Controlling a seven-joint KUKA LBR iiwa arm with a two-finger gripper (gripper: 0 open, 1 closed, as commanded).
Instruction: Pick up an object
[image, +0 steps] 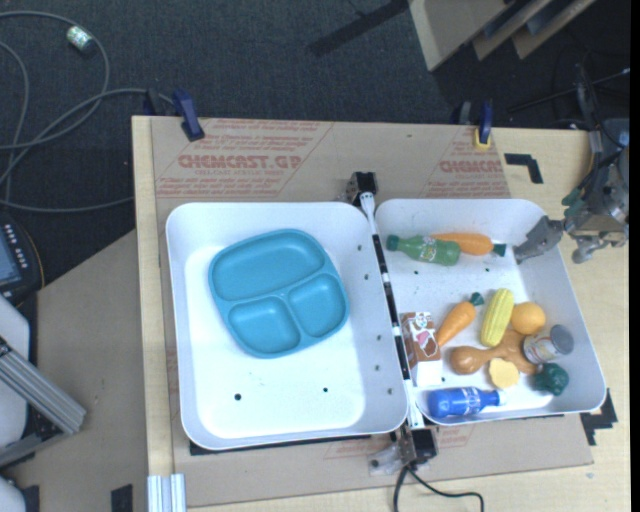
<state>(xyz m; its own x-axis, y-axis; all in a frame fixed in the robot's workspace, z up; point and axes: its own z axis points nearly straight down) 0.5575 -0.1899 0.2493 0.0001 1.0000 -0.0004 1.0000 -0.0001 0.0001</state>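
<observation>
Brown cardboard-covered bench (250, 150), dark carpet around; left white shallow bin (190, 300): blue divided plastic tray (278, 292). Grey two-finger gripper (560, 238) at right bin's (585, 330) rim; grip state cannot be told.

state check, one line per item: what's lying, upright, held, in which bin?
blue divided plate: flat in left bin
green bottle: lying, right bin
blue bottle: lying, right bin
corn cob: lying, right bin
carrot: lying, right bin
gripper: at right bin's far right rim, holding nothing visible

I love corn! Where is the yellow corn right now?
The corn lies in the right bin, near its middle, between the carrot on its left and the orange on its right.
</observation>
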